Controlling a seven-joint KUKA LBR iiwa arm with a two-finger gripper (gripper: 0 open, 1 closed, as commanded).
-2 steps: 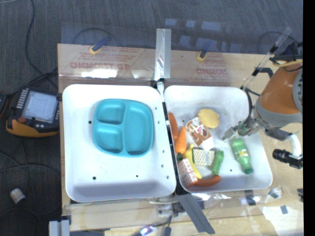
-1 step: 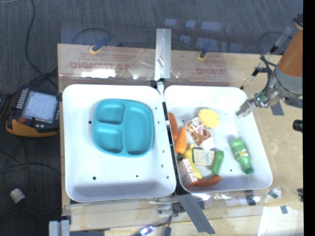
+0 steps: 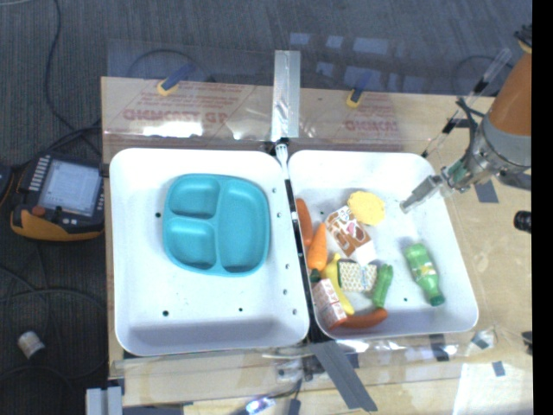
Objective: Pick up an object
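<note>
On a wooden bench over dark carpet sit two white bins; the left bin holds a teal divided plate. The right bin holds a green bottle, a yellow disc, an orange carrot and small packets. The gripper hangs above the bin's upper right area, well clear of the bottle; its jaw state cannot be made out.

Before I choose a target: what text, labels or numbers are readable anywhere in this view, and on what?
Nothing reads cleanly.
Red mirrored lettering on the clear plastic sheet behind the bins: blurred, unreadable.
Red-and-white printed packet in the right white bin: print too small.
Green plastic bottle: label unreadable.
Lit screen of the orange handheld pendant on the floor: too blurred.
</note>
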